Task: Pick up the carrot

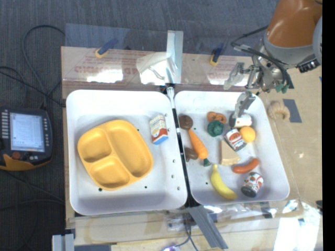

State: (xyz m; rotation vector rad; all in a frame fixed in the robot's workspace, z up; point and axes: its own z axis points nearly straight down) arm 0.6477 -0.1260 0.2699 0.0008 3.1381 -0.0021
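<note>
Contents, left to right. Left bin (78, 140): yellow divided tray (114, 153) toward its left side; small carton (158, 128) near its right wall. Right bin (277, 166): carrot (197, 143) lying near the left wall, tip toward the near edge, just below a brown round item (185, 121); banana (222, 182) toward the near edge; sausage (245, 166) and small can (252, 184) near the right corner. Claw (243, 109) over the far right part of the bin, well apart from carrot; fingers' state cannot be told.
</note>
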